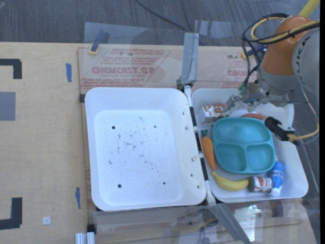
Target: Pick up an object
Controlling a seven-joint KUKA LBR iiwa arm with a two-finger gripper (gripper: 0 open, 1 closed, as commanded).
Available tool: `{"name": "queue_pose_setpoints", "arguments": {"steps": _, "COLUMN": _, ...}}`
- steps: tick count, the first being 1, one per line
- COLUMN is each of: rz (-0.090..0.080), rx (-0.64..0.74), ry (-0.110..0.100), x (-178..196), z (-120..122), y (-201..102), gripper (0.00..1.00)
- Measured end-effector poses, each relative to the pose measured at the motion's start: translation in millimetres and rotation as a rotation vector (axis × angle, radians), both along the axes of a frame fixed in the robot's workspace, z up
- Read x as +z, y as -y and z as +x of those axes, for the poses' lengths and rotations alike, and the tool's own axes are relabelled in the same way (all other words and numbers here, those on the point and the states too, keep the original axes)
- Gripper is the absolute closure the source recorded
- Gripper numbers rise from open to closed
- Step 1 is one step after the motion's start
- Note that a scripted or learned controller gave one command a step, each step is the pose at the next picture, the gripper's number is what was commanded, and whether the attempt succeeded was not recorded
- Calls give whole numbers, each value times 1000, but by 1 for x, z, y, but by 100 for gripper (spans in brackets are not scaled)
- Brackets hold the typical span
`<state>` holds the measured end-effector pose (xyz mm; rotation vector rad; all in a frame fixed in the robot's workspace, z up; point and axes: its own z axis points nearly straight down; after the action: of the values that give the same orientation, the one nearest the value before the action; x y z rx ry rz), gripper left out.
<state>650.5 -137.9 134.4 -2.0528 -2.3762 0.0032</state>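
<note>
One teal tray (242, 145) amid carrot (208, 152), banana (230, 182), bottle (277, 177).

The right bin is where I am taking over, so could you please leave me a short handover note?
Gripper: low over the right bin's far edge, beside a small packet; whether it grips anything cannot be told.
Things: teal divided tray, carrot, banana, small can and blue-capped bottle all lie in the bin.
Done: no pick confirmed.
Left: grasp one object and lift it.
</note>
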Motion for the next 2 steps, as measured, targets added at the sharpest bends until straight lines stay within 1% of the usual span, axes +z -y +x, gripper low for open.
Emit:
{"name": "queue_pose_setpoints", "arguments": {"steps": 1, "rz": 0, "rx": -232, "ry": 13, "x": -43, "z": -51, "y": -22, "gripper": 0}}
{"name": "queue_pose_setpoints", "arguments": {"steps": 2, "rz": 1, "rx": -218, "ry": 13, "x": -44, "z": -126, "y": 0, "gripper": 0}}
